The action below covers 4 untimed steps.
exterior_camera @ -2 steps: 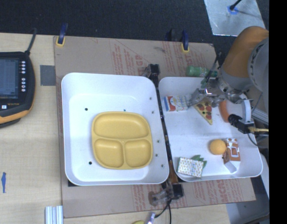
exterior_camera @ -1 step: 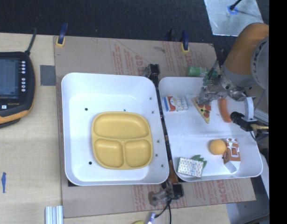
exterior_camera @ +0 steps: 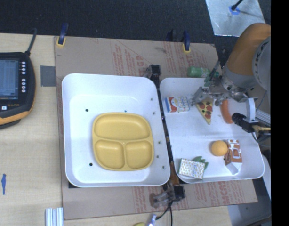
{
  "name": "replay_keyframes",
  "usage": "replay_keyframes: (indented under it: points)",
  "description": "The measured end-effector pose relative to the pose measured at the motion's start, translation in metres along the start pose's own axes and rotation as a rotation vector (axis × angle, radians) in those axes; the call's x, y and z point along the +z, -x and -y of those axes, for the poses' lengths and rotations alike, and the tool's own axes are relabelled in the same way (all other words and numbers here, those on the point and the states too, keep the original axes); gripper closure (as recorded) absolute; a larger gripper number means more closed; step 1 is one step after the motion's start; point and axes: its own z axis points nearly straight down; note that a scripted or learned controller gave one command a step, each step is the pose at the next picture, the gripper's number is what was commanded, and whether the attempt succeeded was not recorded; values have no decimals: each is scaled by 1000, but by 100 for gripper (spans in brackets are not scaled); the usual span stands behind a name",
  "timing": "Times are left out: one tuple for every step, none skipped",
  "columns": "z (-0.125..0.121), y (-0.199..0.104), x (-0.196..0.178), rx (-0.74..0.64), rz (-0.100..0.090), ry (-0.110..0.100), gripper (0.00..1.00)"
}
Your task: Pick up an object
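My gripper (exterior_camera: 208, 94) hangs low over the back of the right bin (exterior_camera: 250, 173), just above the wide end of a toy pizza slice (exterior_camera: 206, 112). A red and white carton (exterior_camera: 177, 104) lies to its left and a red sausage (exterior_camera: 226, 112) to its right. Nearer the front are an orange ball (exterior_camera: 219, 148), an orange and white carton (exterior_camera: 233, 153), and a patterned box (exterior_camera: 191, 169) with a green leafy piece (exterior_camera: 200, 161) behind it. No object shows lifted off the bin floor.
The left bin (exterior_camera: 74, 126) holds a yellow divided plate (exterior_camera: 122, 141). A green object (exterior_camera: 197, 72) lies outside the right bin's back rim. A handheld controller (exterior_camera: 12, 88) rests at the far left of the bench.
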Motion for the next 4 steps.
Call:
replay_keyframes:
  points:
    - [-4,36,13,-1,-17,-7,0]
    - [20,-26,13,2,-1,-4,0]
    - [-12,-9,13,3,-2,-2,0]
    - [-11,25,13,5,-1,-1,0]
